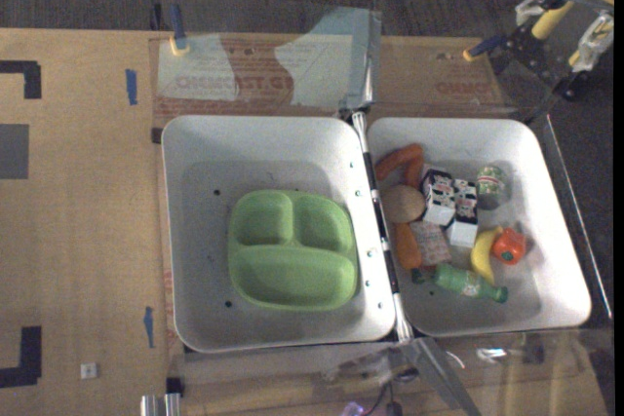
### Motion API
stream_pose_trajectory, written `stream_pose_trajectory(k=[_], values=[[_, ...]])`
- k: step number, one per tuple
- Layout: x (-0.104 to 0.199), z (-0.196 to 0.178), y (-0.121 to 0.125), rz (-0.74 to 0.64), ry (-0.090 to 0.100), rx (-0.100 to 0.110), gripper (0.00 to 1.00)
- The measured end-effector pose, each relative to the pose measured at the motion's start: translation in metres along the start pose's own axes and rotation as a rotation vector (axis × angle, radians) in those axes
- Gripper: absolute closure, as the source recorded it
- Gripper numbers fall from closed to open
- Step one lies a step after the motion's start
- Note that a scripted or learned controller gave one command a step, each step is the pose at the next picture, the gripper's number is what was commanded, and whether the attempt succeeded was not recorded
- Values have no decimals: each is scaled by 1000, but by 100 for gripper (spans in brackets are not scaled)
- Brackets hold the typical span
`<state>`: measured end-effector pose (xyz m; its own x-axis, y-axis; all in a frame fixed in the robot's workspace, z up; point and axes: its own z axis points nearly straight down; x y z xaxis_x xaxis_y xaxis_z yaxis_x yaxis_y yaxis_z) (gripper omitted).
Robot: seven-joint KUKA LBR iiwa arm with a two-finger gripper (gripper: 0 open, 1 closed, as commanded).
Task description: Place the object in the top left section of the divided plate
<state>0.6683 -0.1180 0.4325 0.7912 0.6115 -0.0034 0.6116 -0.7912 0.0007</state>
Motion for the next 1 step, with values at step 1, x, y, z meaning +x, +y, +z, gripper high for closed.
stream_pose_trajectory(k=[1], values=[[0, 0, 0, 0, 0, 1, 0]])
